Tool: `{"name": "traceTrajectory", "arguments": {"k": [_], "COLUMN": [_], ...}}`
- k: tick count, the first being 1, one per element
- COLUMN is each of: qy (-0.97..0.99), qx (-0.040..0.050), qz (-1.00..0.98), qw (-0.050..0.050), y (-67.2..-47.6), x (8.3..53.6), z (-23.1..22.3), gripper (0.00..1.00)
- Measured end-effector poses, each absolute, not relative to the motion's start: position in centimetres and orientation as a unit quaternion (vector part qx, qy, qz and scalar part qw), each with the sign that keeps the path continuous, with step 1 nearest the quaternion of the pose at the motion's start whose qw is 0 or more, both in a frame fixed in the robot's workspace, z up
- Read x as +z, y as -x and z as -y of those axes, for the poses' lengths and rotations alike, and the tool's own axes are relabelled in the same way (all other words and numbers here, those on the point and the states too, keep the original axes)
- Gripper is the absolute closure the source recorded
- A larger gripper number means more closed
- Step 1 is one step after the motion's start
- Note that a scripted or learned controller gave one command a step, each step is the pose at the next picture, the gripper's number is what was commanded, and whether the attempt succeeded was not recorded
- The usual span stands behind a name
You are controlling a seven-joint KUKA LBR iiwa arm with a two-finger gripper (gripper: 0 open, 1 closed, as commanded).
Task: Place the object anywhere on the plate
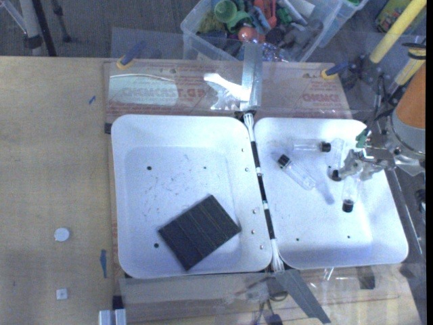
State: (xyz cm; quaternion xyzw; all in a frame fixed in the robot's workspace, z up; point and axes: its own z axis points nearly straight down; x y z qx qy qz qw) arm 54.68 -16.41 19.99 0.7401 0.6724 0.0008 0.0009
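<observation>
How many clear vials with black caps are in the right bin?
3 that I can make out. One vial lies left of centre, one vial near the far wall, one vial upright below the tool. The tool may hide more.

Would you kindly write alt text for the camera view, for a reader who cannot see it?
Two shallow white bins sit side by side: the left bin holds a dark square plate, the right bin several clear vials with black caps. The gripper reaches over the right bin's far right side.
</observation>
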Motion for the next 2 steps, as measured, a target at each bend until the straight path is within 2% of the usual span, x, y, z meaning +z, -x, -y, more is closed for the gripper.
{"name": "traceTrajectory", "arguments": {"k": [1,2], "qy": [-0.523,-0.656], "qx": [0.0010,0.0010], "qz": [-0.852,-0.755], "qw": [0.002,0.002], "y": [-61.1,-62.2], "x": [22.8,27.1], "z": [10.7,3.4], "gripper": [1.00,1.00]}}
